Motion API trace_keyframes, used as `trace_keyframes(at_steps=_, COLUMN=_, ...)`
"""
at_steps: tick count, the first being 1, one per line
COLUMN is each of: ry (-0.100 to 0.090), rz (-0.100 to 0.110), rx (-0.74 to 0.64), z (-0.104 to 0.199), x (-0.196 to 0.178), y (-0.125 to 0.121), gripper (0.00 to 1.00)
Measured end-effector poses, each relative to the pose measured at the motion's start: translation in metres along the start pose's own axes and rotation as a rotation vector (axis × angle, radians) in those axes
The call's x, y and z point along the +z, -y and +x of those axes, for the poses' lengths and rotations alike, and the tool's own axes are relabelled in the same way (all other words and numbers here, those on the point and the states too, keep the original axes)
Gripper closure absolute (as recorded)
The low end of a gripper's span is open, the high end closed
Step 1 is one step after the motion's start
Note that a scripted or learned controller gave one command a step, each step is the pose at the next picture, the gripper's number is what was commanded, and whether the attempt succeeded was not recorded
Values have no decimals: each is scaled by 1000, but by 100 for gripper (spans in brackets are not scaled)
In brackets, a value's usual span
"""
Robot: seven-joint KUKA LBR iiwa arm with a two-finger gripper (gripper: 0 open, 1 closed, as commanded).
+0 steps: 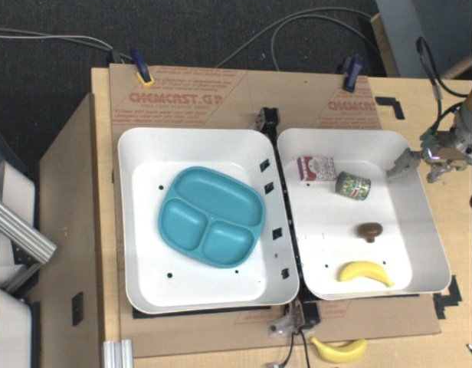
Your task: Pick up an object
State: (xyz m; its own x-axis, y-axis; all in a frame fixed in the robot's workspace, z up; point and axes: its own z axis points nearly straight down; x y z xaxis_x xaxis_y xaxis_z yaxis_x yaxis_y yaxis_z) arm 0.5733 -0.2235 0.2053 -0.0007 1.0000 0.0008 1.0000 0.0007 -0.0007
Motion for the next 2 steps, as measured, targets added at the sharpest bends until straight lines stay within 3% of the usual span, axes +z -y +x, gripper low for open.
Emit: trace_keyframes(at_steps=2, ry=-3, rz=5, rx=0, z=8, x=115, y=2, gripper=0)
